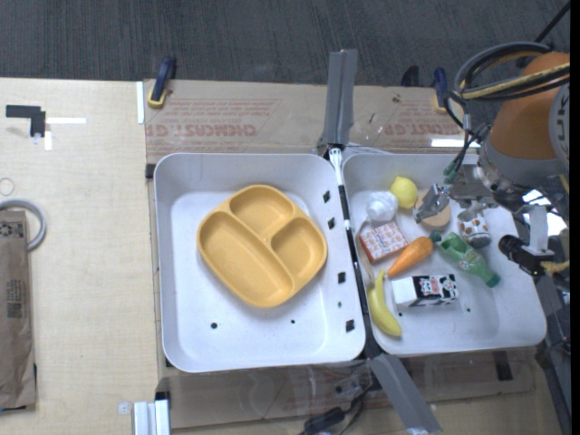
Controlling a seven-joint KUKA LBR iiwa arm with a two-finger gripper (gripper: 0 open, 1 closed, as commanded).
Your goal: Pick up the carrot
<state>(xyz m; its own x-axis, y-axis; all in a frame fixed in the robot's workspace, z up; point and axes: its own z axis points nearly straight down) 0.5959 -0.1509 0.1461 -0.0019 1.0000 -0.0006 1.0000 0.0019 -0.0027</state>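
1 carrot (410, 254) lies in the right bin (507, 333), slanted, its thick end up toward a green bottle (468, 257) and its tip down toward the banana (381, 308). A red box (382, 240) touches its left side and a milk carton (427, 289) sits just below it. To do this step well, I judge I should come straight down over the carrot's middle, jaws set across its narrow width, clear of box and bottle. My end effector (434, 204) hangs above and to the right of the carrot, near a lemon (404, 191), apart from it. I cannot tell whether it is released or clenched; nothing shows in its grasp.
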